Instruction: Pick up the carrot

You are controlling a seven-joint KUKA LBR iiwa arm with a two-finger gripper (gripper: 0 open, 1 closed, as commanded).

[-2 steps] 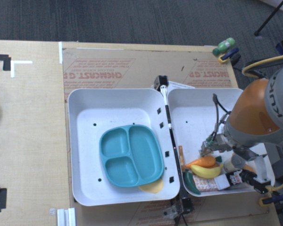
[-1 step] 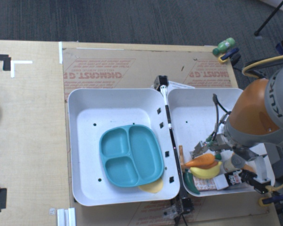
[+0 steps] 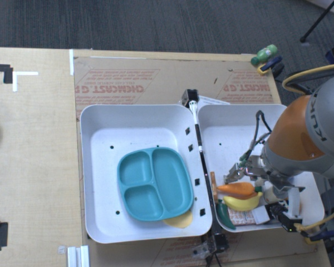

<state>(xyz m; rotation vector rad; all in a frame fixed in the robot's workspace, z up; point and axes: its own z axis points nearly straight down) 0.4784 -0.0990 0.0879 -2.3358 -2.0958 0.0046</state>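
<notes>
The carrot (image 3: 237,189) is orange and lies on its side at the near left of the right bin (image 3: 222,132), resting against a yellow banana (image 3: 242,203) just in front of it. My gripper (image 3: 240,174) hangs from the grey wrist with the orange band, right above and behind the carrot, and its metal tip is close to or touching the carrot's upper side. The wrist body hides the carrot's right end and the bin floor behind it.
A green item (image 3: 225,216) and a flat printed packet (image 3: 250,217) lie under the banana by the bin's near wall. The left bin (image 3: 94,149) holds a teal divided plate (image 3: 154,183) with a yellow piece (image 3: 178,222) poking out beneath it. The divider between the bins is just left of the carrot.
</notes>
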